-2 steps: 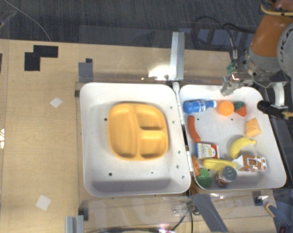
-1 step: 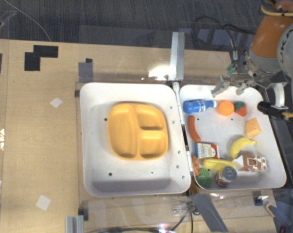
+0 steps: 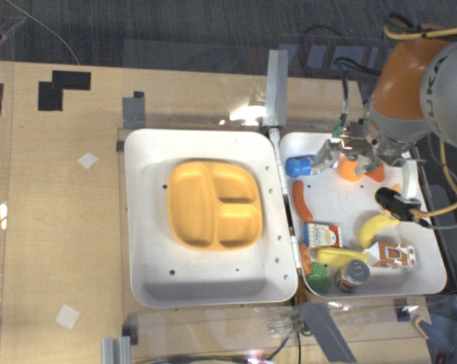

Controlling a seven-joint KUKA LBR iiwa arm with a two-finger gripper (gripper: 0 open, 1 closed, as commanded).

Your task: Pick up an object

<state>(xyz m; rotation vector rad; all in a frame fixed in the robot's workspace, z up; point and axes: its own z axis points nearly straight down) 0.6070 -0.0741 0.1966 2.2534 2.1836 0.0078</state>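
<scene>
Objects for picking lie crowded in the right bin (image 3: 433, 279), which sits at the table's (image 3: 54, 226) right side. Nearest, along that bin's front edge, are a green thing (image 3: 320, 279), a can (image 3: 352, 275) with a red body and grey top, and a small white carton (image 3: 395, 256) with orange print lying flat towards the front right corner. Just behind them a long yellow piece (image 3: 336, 257) lies across, touching a red and white packet (image 3: 323, 236). A banana (image 3: 377, 227) curves beside the packet, towards the bin's right edge. A thin red-orange stick (image 3: 302, 201) runs along the bin's left wall. Farther back, near the rear left corner, is a blue cup (image 3: 298, 166) on its side, and an orange ball-like thing (image 3: 352, 168) rests near the rear edge.

The jaws (image 3: 348, 149) hang over the rear of this bin, between the blue cup and the orange thing; how far they stand open cannot be told, and nothing is seen between them.

The left bin (image 3: 145, 279) holds a yellow divided tray (image 3: 214, 204) at its middle.
</scene>
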